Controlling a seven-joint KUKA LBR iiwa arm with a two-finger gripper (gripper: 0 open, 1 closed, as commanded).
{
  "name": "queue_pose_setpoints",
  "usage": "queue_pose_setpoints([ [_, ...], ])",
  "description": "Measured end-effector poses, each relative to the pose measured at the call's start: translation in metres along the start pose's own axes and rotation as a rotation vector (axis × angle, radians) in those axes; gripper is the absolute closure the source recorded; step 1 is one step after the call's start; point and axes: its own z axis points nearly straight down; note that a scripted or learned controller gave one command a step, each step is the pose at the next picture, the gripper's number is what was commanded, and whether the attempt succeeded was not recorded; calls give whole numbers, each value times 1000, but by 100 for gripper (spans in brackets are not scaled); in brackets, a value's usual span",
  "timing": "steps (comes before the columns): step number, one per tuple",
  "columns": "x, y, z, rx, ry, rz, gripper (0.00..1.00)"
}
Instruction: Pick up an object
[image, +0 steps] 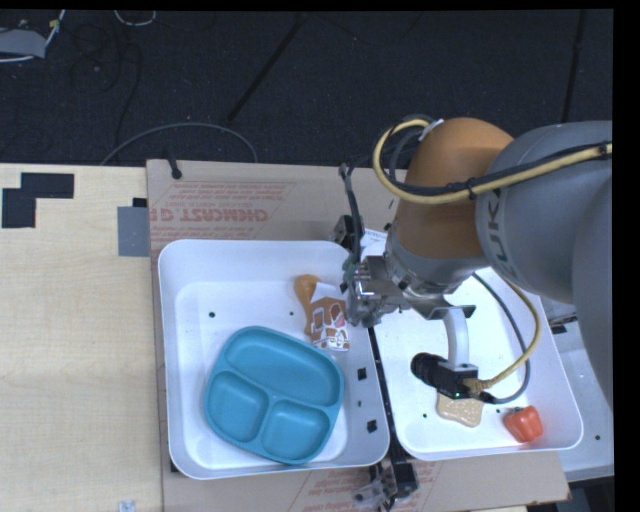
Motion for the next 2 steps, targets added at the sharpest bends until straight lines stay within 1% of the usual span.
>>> queue_pose_setpoints([
  [1,46,-18,11,3,0,0,100],
  [2,44,-17,10,2,-2,3,0],
])
